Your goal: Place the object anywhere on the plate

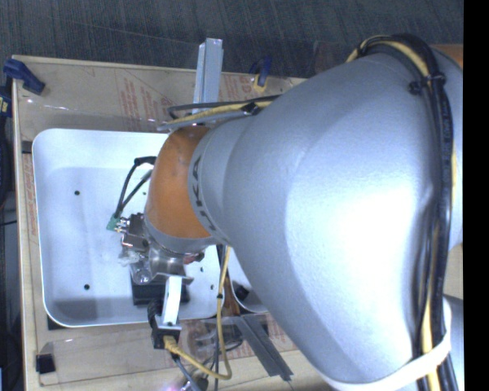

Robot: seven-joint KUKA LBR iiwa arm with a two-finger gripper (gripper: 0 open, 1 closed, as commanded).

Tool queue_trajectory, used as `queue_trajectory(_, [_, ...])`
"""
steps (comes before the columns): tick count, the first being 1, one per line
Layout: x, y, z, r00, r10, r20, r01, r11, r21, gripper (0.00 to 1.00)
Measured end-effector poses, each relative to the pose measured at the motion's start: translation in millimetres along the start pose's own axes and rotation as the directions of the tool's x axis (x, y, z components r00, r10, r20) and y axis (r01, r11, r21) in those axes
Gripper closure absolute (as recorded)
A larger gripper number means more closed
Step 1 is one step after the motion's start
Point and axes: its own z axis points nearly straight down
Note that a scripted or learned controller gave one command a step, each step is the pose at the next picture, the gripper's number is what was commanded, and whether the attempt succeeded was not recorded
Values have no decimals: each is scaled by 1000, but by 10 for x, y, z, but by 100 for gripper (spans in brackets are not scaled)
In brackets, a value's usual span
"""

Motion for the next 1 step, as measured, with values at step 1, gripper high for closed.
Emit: queue_trajectory(1, [631, 273, -287, 995, -96, -2, 96, 995, -2, 100])
